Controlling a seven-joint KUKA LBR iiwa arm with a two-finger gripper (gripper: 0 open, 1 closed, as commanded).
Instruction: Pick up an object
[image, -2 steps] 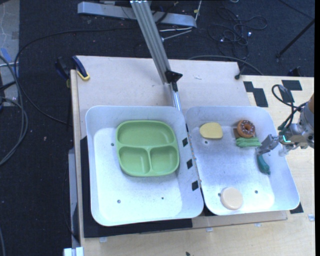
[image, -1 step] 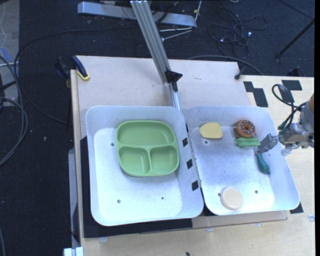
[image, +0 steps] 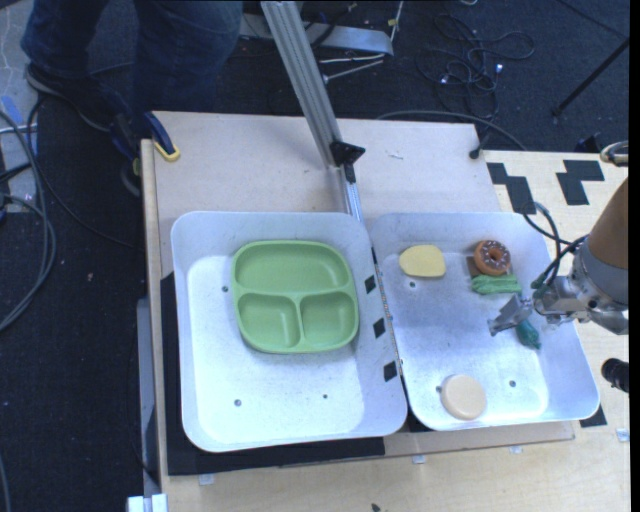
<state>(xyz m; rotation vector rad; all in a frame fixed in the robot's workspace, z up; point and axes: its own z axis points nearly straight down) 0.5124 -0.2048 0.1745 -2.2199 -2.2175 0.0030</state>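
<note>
In the right bin (image: 560, 400) lie a yellow food piece (image: 422, 262), a brown donut (image: 491, 257) and a green leafy item (image: 495, 285) just below the donut. A round beige piece (image: 464, 396) rests near that bin's front edge. My gripper (image: 512, 320) reaches in from the right and hangs low over the right bin's right half, below the leafy item. A small green piece (image: 529, 334) shows right at the gripper; whether it is held I cannot tell.
A green divided plate (image: 296, 295) sits in the left bin (image: 210, 400). A slanted metal pole (image: 310, 85) rises from the back between the bins. The right bin's middle floor (image: 440, 325) is bare.
</note>
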